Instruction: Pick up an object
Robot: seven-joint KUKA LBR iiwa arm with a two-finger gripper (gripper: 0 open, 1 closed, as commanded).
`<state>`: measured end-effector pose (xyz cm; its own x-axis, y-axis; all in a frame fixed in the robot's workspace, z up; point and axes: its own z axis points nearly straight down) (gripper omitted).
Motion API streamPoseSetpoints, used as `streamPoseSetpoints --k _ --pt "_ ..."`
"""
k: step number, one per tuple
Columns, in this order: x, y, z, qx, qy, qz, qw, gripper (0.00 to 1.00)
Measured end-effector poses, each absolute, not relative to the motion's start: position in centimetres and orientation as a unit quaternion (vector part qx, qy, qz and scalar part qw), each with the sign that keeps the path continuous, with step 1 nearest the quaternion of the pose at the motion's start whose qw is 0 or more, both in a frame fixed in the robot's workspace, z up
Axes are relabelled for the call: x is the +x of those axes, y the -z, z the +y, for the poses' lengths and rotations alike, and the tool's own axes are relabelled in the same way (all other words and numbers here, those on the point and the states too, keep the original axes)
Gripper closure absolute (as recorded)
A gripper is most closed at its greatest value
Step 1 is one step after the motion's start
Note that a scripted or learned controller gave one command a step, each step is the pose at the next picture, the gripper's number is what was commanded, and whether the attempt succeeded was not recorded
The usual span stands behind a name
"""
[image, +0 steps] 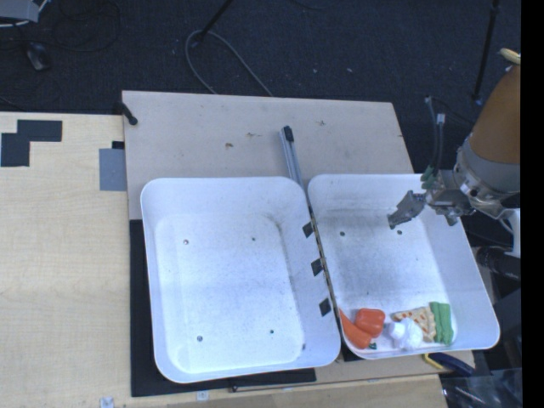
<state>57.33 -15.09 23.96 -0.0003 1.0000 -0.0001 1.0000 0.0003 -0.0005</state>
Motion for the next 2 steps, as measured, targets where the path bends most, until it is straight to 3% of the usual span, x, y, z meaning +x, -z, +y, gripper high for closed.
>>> streamPoseSetpoints --k 2 --pt "52.6 -22.6 -11.7 -0.707 -0.0005 -0.707 0.001 0.0"
